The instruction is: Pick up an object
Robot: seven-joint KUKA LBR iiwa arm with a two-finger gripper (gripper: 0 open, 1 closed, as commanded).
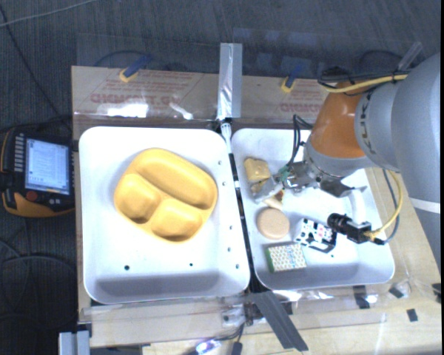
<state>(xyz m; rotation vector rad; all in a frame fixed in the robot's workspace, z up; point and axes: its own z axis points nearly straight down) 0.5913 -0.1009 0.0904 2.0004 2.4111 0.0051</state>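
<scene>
Down in the right bin [377, 268], the tool [280, 186] sits low at the end of the grey arm [399, 124], its tip just beside a small grey object [262, 191] and close under a yellow sponge-like block [256, 170]. Whether it is wide or narrow cannot be told from above; the wrist and its fittings hide the tip, and nothing can be seen held in it.

Around it lie the candidates for picking: the yellow block and grey piece toward the bin's inner wall, a round tan disc [273, 223] just below them, a green-dotted pad [286, 257] nearer the front edge, and a black-and-white patterned card [314, 234] to the right of the disc. A black cable plug [348, 226] hangs over that card.

To do this well, I would settle on the nearest piece, centre the tool over it so it does not nudge the yellow block as well, close firmly, then lift straight up, clear of the wall.

The left bin [96, 272] holds a large yellow moulded tray [166, 192], well apart. Both bins rest on the desk [163, 91].
</scene>
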